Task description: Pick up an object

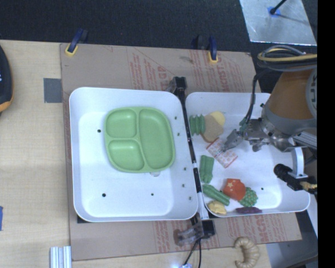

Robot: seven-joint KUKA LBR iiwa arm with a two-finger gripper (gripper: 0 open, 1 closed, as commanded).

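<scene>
over the right bin (279, 202), near its middle and toward the far wall, the gripper (233, 140) hangs at the end of the grey arm with the orange band, reaching in from the right edge of the bench. its fingers point toward the bin's left wall, and nothing sits between them that i can make out; whether they stand apart or closed is too small and dark to tell.

the nearest candidate is a flat packet with red and white print (221, 153), lying just below and to the left of the fingertips, its long axis running diagonally from the left wall toward the bin's middle. just beyond it toward the far left corner lies a tan, rounded bread-like piece (213, 126), and beside that a ribbed green piece (197, 124) against the left wall.

along the near wall sits a cluster: a green pod-like piece (206, 168), a long green vegetable (216, 194), a glossy red tomato-like toy (234, 187), a knobbly green piece (249, 197), a small yellow piece (216, 207) and a thin purple one (248, 210). these look like smooth moulded plastic play food.

the left bin (84, 205) holds a pale green divided plate (139, 138) with three compartments.

judged from this, the packet asks only a short drop down and leftward, though its flatness may make it hard to pinch.
</scene>
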